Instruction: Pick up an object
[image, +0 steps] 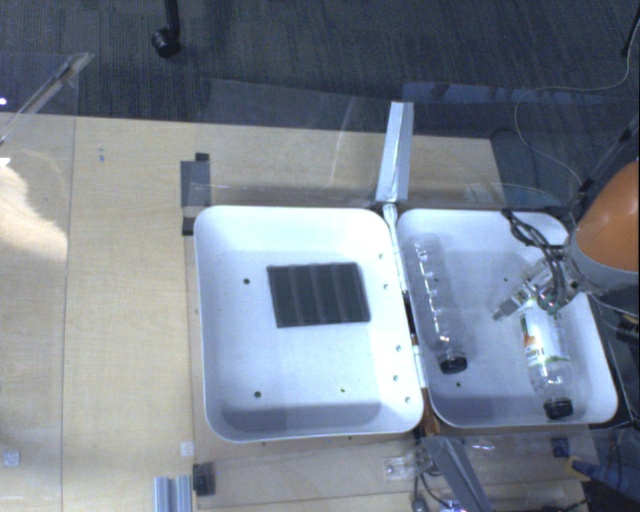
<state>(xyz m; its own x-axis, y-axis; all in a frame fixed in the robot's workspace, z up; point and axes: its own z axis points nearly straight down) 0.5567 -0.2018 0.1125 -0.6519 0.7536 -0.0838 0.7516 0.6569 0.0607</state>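
1. Camera view, the tool: the grey arm with its orange band (612, 232) reaches in from the right over the right-hand shallow white bin (480, 405); its two-finger gripper (530, 298) hangs low over that bin's right half, seemingly tilted toward the bin's middle; whether it is spread or closed cannot be told, the metal tip being small and tangled with cables.

2. Camera view, the nearest object: a clear plastic bottle with a black cap and an orange-and-green label (541, 360) lies on its side just below the gripper, neck pointing away from it toward the bin's near wall; nothing shows it held, so it appears to rest on the bin floor; judged from the closeness, this is the likely target of the pick.

3. Camera view, the other candidate: a second clear plastic bottle with a black cap (437, 310) lies along the bin's left wall, well apart from the gripper on its far side.

4. Camera view, beyond the tool's reach side: the left-hand white bin (230, 400) holds a flat dark ribbed rectangular pad (318, 294), well apart from the gripper; the pick looks not yet done.
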